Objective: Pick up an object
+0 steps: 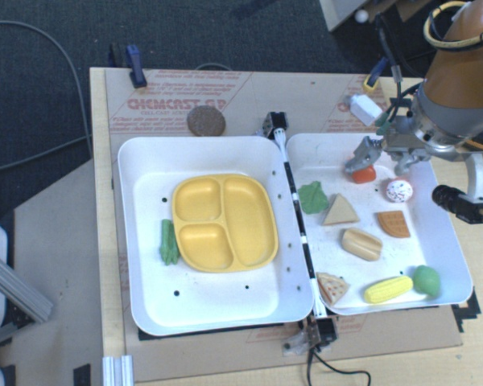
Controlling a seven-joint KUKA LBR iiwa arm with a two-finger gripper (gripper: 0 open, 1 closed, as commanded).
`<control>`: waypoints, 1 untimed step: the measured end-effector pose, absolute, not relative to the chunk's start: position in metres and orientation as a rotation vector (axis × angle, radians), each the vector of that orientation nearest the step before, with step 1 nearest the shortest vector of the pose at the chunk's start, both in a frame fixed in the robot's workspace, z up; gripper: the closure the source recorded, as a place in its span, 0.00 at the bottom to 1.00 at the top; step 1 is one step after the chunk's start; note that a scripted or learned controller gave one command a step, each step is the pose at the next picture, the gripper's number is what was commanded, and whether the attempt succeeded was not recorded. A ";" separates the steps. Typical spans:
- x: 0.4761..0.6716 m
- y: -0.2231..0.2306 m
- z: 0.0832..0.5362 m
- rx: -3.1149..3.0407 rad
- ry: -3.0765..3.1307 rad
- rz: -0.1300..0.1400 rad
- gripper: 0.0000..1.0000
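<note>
My gripper (382, 165) hangs over the far part of the right bin (455, 244), its grey fingers (359, 162) spread open with nothing between them. A small red piece (365, 174) lies just under the left finger; whether they touch I cannot tell. A speckled white ball (399, 190) sits a little below the right finger. Nearer in the same bin lie a green leaf (312, 197), a tan wedge (340, 211), a brown toast (394, 223), a bread roll (361, 244), a cracker slice (332, 287), a corn cob (388, 289) and a green ball (426, 280).
The left bin (145, 183) holds a yellow divided plate (224, 221) and a green pea pod (169, 242) beside it. A brown disc (206, 121) and a blue clamp (134, 64) rest on the cardboard behind the bins. A black rail (294, 215) separates the bins.
</note>
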State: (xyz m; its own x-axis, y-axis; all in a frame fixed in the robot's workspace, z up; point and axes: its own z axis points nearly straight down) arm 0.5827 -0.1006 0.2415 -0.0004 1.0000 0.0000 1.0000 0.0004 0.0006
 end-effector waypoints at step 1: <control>0.617 -0.160 0.123 2.224 2.221 -0.002 0.00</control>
